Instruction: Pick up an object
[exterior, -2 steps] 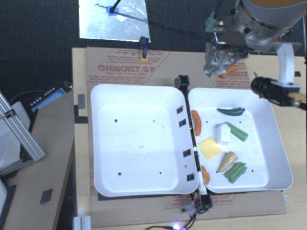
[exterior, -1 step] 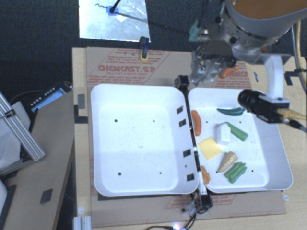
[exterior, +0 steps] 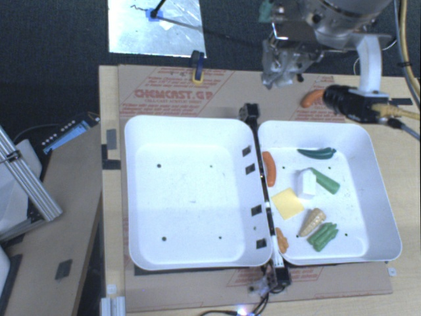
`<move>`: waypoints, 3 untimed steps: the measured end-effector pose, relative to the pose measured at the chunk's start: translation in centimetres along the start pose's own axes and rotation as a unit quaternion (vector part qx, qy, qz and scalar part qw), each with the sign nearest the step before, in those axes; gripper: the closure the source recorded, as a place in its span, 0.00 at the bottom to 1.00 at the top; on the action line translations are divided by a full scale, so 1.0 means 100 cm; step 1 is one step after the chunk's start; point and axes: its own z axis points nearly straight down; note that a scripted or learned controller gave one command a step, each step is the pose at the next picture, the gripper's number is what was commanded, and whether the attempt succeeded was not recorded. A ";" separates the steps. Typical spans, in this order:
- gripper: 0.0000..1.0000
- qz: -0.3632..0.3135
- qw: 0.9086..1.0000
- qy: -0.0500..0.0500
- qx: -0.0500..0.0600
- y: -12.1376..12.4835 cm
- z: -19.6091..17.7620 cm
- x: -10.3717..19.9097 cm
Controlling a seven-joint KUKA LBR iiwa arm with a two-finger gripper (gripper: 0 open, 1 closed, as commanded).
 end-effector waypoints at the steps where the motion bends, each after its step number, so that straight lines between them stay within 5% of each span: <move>1: 1.00 -0.006 1.000 0.002 0.001 -0.061 -0.001 0.055; 2: 1.00 0.000 1.000 0.000 0.000 0.005 0.000 0.067; 3: 1.00 -0.005 1.000 0.002 0.002 -0.061 -0.001 0.102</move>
